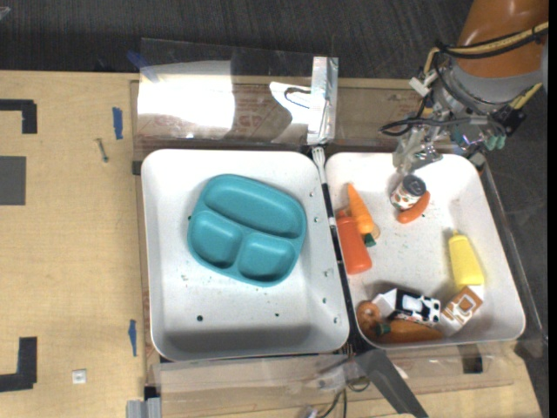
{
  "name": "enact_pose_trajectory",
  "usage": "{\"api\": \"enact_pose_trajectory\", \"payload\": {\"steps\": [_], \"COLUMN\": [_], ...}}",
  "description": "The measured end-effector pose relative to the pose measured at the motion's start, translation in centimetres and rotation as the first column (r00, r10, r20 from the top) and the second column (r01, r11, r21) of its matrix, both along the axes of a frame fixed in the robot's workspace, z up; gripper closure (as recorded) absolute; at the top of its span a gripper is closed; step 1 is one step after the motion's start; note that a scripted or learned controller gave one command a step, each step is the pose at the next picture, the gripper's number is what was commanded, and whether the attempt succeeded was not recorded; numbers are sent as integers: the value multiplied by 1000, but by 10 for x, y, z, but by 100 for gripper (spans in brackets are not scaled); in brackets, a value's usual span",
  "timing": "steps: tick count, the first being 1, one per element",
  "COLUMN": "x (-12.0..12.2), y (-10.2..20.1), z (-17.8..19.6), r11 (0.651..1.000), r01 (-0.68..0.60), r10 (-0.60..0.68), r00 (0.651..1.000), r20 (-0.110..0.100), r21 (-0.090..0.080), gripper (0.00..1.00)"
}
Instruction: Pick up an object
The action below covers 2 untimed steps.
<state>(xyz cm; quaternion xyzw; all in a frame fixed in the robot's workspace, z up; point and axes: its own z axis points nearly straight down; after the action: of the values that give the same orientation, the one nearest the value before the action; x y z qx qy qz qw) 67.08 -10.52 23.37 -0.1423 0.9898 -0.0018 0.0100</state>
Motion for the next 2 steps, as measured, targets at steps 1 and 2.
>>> {"api": "enact_pose_trajectory", "payload": {"steps": [1,2], "x": [1,-2], "y": [1,10], "z": [8,51], "r11": [1000,996], "r01": [1,86], "r10": [-1,-86], "r00": [1000,996], "r20": [4,-5], "r21": [3,2], "gripper": [100,100]}}
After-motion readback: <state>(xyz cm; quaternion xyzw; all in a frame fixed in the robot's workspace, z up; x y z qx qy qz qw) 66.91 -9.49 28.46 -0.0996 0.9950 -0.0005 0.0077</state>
